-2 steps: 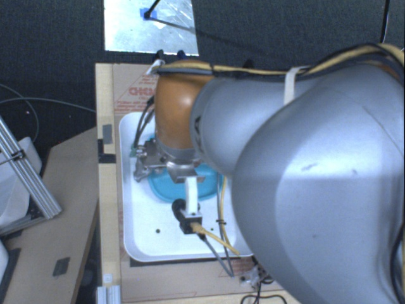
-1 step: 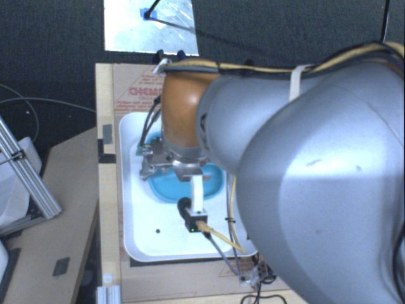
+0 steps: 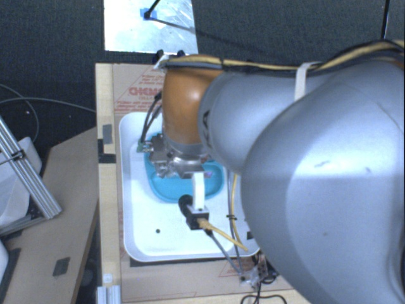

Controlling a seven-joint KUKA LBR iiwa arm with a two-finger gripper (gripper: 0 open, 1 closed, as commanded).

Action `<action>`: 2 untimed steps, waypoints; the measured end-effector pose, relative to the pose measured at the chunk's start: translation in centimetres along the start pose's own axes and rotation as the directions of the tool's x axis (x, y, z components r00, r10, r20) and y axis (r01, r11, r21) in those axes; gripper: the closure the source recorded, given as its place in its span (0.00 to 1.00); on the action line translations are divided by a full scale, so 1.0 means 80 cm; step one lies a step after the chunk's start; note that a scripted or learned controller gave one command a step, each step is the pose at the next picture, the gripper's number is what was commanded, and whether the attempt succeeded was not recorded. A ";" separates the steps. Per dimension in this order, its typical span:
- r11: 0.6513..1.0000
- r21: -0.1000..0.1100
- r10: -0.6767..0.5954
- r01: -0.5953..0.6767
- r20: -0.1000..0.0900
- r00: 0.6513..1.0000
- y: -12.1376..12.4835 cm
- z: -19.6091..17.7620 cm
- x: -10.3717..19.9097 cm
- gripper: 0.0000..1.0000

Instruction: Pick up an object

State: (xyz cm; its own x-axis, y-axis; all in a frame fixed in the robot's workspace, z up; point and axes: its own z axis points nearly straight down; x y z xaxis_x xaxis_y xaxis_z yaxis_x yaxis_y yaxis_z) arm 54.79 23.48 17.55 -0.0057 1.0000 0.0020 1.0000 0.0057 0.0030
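Blue object (image 3: 166, 185) half hidden beneath the arm's wrist (image 3: 179, 156).

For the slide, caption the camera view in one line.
Grey arm reaches over the white bin, wrist low above a blue object.

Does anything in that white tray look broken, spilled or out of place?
Nothing stands out. The white tray looks intact and unspilled, and a blue object lies in it, partly hidden under the arm's wrist. I cannot judge the hidden part.

White bin (image 3: 136, 233) on cardboard sheet (image 3: 130, 81); aluminium rail (image 3: 25, 176) left.
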 end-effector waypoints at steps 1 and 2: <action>1.000 0.005 -0.001 0.001 0.000 1.000 -0.080 -0.042 0.001 1.00; 1.000 -0.003 0.012 -0.012 0.004 1.000 0.032 -0.029 -0.096 1.00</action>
State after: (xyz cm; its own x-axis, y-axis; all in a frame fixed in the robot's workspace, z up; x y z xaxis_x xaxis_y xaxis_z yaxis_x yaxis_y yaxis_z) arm 57.35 15.80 19.87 0.0068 1.0000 -0.0024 1.0000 -0.0068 0.0063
